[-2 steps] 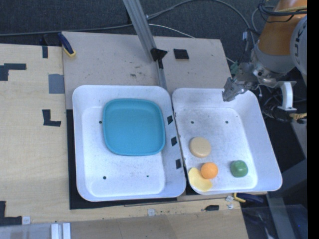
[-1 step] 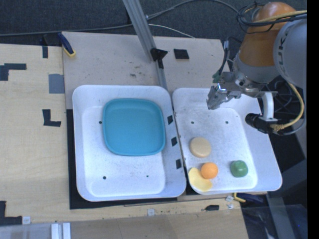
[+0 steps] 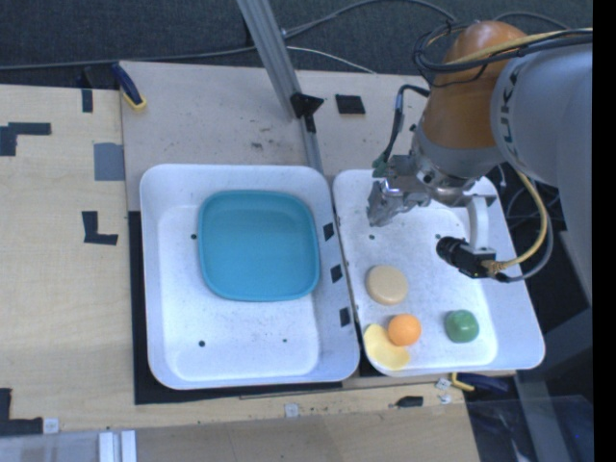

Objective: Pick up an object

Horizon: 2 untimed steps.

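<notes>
The gripper [image 3: 385, 203] is hovering at twelve o'clock in the right bin [image 3: 510, 352]; I cannot tell its state. The beige disc [image 3: 387, 284] is lying toward six o'clock, apart, likely the nearest target.

My arm reaches in from right, orange band above wrist, gripper [image 3: 385, 203] pointing down, nothing between fingers.
</notes>
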Each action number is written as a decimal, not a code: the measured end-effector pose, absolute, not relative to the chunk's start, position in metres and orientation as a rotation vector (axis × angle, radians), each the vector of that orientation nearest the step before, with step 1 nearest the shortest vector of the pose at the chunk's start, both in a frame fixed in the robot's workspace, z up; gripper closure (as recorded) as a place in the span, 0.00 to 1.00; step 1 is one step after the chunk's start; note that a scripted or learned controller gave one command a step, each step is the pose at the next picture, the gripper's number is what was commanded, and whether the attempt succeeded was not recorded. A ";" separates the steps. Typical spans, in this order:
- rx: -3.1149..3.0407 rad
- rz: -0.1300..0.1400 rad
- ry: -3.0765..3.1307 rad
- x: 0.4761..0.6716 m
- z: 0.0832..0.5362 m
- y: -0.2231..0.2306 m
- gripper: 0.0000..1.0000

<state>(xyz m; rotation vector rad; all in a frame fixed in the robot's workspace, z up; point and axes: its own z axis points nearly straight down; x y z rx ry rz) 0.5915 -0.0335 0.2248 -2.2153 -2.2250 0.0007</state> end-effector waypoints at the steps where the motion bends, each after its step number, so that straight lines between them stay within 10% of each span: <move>1: -2.216 -0.002 -2.226 0.571 0.232 0.023 1.00; 2: -2.216 0.001 -2.225 0.561 0.228 0.068 1.00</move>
